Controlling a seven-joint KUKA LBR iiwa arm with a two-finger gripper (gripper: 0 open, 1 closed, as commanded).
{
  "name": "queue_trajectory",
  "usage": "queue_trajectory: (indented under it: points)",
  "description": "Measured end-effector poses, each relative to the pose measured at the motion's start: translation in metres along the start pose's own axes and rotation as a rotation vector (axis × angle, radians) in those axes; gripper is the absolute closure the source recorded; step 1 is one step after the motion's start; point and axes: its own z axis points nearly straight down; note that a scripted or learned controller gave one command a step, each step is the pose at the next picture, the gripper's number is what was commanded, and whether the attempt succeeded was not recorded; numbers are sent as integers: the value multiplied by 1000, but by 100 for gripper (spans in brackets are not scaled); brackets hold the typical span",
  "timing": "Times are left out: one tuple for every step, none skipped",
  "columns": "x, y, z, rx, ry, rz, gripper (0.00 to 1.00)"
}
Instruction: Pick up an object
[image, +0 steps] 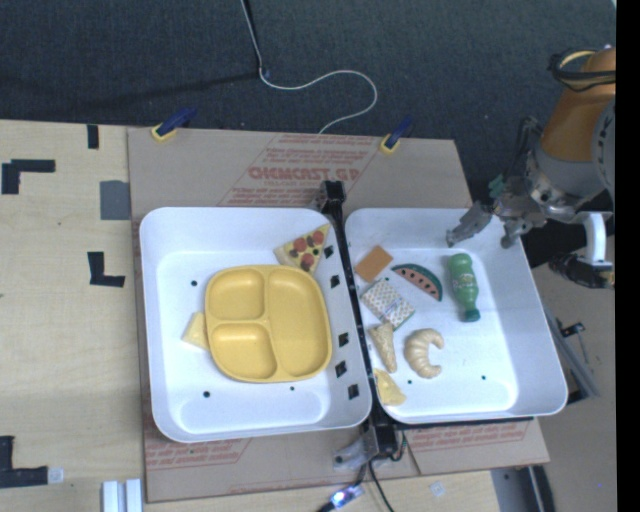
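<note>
Left bin (170, 300): yellow divided plate (268, 323) sits mid-bin, a pale yellow wedge (193, 330) tucked against the plate's left edge, a pizza slice (306, 250) just off the plate's upper right corner, by the divider between bins. Right bin (520, 380), all placed relative to the green bottle (462, 286): orange cracker (373, 264) well to its left, patterned square packet (387, 303) below the cracker, watermelon slice (418, 281) just beside the bottle's left, croissant (424, 352) below and left of the bottle, a pale yellowish piece (384, 347) left of the croissant, another small yellow piece (388, 388) lower still at the bin's bottom left corner. My jaws (488, 228) sit above the bottle, over the bin's upper right rim, apart from it. They look spread apart, with nothing between them. Both bins rest on a cardboard sheet (290, 170) on the desk (60, 300).
</note>
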Motion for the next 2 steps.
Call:
queue_trajectory:
  points:
    - [1,3,-10,-15,-3,-4,0]
    - [1,14,40,-12,-4,-5,0]
